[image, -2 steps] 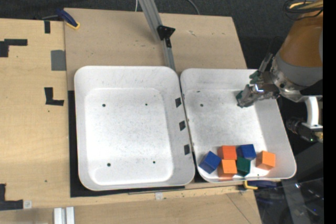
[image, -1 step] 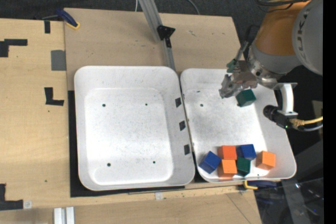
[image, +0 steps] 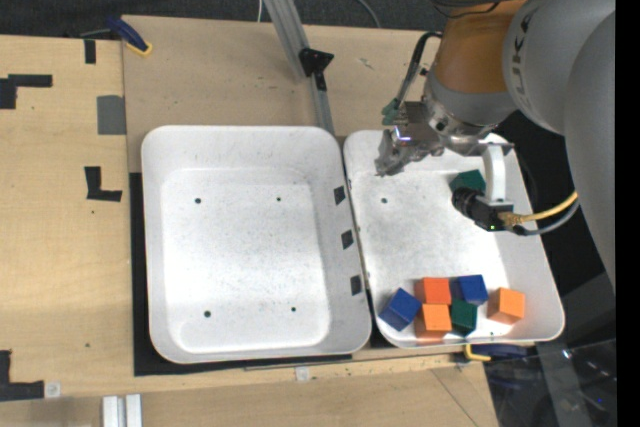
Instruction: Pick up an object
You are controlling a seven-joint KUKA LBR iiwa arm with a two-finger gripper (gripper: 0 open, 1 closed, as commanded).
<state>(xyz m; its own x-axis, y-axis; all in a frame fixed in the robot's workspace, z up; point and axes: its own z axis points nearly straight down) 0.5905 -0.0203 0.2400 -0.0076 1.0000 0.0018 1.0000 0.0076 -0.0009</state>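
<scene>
Several small blocks lie clustered at the near end of the right bin (image: pixel 420 225): a blue block (image: pixel 400 307), an orange block (image: pixel 436 290), a second blue one (image: pixel 470 288), an orange one (image: pixel 434 318), a dark green one (image: pixel 462 316) and an orange one (image: pixel 508 304) off to the right. Another green block (image: pixel 468 182) sits alone by the bin's right side, next to the arm's black fitting. My gripper (image: pixel 385 163) hangs over the far left corner of the right bin, well away from the cluster. Nothing shows beneath its tip.
The left bin (image: pixel 160 215) adjoins the right one, with black clips along the shared rim. A slanted metal pole (image: pixel 285 5) rises behind the bins. The arm's bulk and a yellow cable (image: pixel 545 210) cover the right bin's right side.
</scene>
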